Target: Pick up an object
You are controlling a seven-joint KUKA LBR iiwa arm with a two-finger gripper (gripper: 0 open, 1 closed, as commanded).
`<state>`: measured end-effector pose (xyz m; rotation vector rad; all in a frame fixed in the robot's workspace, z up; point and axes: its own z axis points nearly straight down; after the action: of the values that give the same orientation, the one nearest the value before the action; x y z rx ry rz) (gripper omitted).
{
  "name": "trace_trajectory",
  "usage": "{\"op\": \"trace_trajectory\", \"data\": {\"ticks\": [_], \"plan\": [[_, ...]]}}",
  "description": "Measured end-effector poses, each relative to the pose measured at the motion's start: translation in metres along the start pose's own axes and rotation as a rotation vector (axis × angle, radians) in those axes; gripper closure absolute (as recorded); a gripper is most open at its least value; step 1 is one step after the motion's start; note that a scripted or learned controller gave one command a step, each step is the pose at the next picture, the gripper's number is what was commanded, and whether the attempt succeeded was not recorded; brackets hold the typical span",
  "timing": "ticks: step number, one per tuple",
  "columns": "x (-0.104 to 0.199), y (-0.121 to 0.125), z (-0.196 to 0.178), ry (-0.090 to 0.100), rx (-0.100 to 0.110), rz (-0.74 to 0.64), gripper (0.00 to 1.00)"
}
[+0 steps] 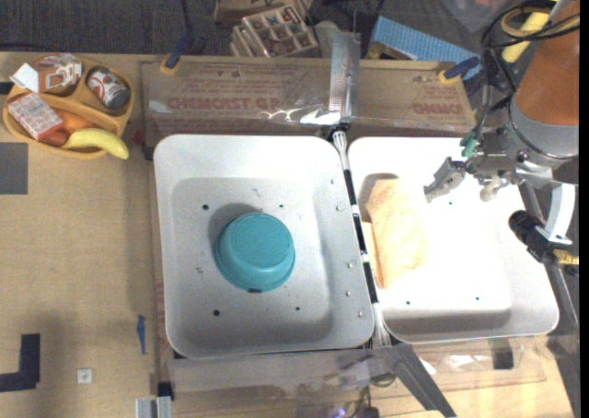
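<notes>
Basically hovered over right bin (529, 315), hand (467, 177) spread wide, holding nothing. Beige bread-like piece (396, 232) lay against that bin's left wall, near the hand. Teal bowl (256, 250) sat upside down mid left bin (184, 177). Probably best: shift left, centre over the piece, drop straight, pinch across its narrow width.

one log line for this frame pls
end effector: above right bin, nothing seen held | tan sponge: right bin, left side | teal bowl: left bin | pick: not yet
</notes>
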<state>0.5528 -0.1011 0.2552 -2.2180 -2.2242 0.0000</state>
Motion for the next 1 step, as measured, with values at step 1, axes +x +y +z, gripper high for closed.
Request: {"op": "trace_trajectory", "data": {"ticks": [1], "plan": [[-0.0193, -0.0116, 0.1091, 0.001, 0.003, 0.283, 0.0]]}}
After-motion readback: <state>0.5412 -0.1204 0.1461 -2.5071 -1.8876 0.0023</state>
